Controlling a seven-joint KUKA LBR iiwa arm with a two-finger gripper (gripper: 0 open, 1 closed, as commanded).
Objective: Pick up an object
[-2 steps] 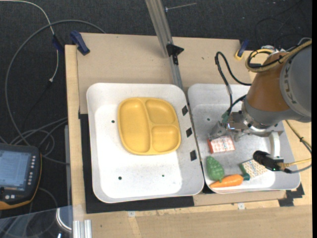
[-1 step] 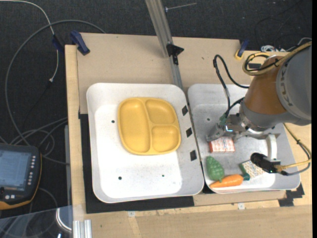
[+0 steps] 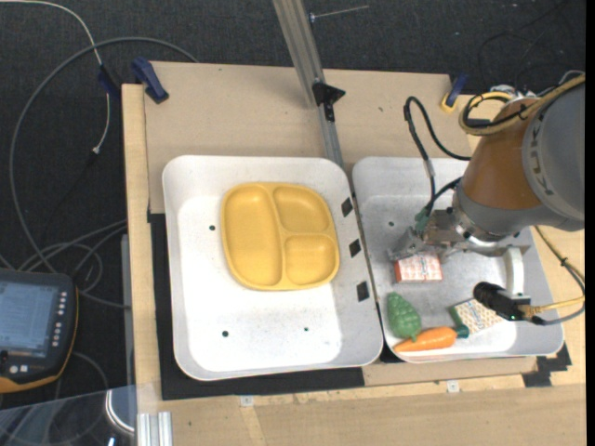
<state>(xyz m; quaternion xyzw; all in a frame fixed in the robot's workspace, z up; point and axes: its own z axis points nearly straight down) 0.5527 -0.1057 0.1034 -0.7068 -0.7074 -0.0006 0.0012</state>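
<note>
In the right bin [image 3: 372, 189] lie a small red-and-white box [image 3: 417, 268], a green knobbly toy vegetable [image 3: 403, 314], an orange carrot [image 3: 428, 339] and a small patterned packet [image 3: 476, 316]. My gripper [image 3: 420, 241] hangs low over the bin's middle, just above the far edge of the red-and-white box. The grey and orange arm [image 3: 507, 170] covers the bin's right part. I see nothing lifted off the bin floor.
The left bin [image 3: 270, 342] holds a yellow divided plate [image 3: 279, 234]. A white elongated piece [image 3: 517, 272] lies at the right bin's right side. A metal pole [image 3: 302, 35] rises behind the bins. Black cables [image 3: 423, 147] loop near the wrist.
</note>
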